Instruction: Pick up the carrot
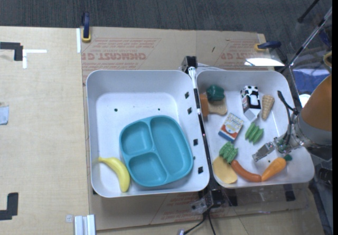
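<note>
Carrot [274, 167] lies in right bin [296, 176] near its front right corner, just beside sausage [246, 171]; likely light, stiff, slick plastic, best taken across thick middle; pincer [266, 150] hovers just above, fingers apparently spread and gripping nothing.

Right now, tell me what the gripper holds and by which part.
Nothing that I can see. The gripper sits just above the carrot in the right bin, with no object between its fingers.
</note>
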Controlling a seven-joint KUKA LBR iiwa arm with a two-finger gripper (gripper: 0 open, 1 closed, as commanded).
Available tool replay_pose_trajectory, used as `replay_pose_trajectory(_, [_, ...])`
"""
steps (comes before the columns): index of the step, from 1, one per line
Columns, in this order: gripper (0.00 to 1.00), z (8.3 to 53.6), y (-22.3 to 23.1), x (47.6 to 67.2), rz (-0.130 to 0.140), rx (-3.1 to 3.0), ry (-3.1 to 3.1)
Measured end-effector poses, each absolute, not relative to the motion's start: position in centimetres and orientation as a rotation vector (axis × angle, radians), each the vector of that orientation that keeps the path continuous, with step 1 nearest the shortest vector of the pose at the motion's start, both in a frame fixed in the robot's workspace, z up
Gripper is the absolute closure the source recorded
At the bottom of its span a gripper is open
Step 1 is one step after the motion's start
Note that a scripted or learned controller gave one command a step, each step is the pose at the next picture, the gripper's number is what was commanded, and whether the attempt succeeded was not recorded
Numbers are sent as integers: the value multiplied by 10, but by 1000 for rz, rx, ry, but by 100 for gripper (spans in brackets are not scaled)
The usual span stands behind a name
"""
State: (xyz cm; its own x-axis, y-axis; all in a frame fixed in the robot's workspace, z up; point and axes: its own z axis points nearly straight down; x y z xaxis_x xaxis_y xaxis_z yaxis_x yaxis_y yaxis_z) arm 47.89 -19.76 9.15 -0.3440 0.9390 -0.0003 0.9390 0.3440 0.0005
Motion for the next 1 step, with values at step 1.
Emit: replay_pose_trajectory(1, [0,92,-194,480,0,1531,2740])
